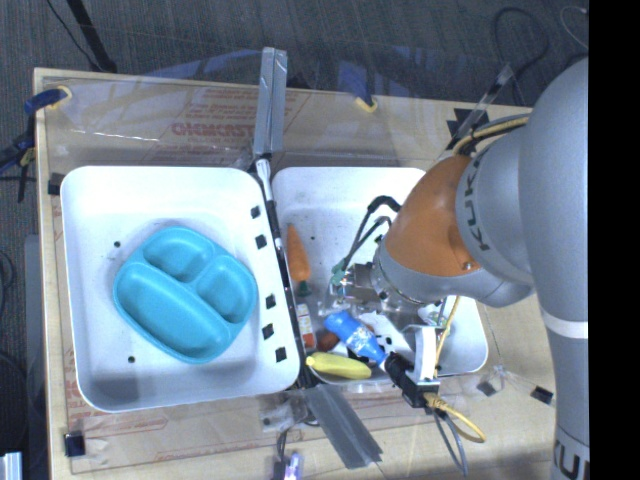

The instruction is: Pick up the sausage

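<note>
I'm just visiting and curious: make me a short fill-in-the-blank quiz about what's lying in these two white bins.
1. The blue divided plate lies in the ____ bin.
2. The plate has ____ compartments.
3. The yellow banana lies at the right bin's ____ edge.
4. The carrot beside the divider is coloured ____.

Missing words: left; three; near (bottom); orange
</note>
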Motion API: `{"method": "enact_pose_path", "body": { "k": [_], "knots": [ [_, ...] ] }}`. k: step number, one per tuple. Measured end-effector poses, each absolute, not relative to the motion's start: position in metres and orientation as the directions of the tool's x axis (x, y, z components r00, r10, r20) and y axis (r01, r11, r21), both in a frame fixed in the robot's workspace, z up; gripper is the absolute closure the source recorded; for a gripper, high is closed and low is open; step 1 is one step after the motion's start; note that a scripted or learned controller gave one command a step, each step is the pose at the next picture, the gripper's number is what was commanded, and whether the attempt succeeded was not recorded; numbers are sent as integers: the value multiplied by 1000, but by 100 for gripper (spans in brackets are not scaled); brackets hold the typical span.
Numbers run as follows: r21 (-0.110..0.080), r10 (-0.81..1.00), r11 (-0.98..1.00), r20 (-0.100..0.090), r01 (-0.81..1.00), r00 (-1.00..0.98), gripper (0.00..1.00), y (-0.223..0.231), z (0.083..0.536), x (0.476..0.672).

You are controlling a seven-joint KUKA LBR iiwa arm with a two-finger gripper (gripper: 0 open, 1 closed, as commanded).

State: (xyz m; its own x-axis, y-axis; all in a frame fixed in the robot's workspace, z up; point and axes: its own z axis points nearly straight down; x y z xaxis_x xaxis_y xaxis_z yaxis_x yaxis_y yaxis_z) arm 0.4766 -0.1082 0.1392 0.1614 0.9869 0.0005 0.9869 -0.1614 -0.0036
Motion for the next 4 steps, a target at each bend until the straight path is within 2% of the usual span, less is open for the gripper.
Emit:
{"method": "enact_pose_path", "body": {
  "k": [1, 2, 4],
  "knots": [
    [-4, 988, -155, 0, 988, 155, 100, -108, 148, 478],
    [-3, 608, -794, 3, 608, 794, 100, -105, 92, 478],
    [-10, 619, -785, 4, 619, 785, 100, -104, 111, 479]
  ]
}}
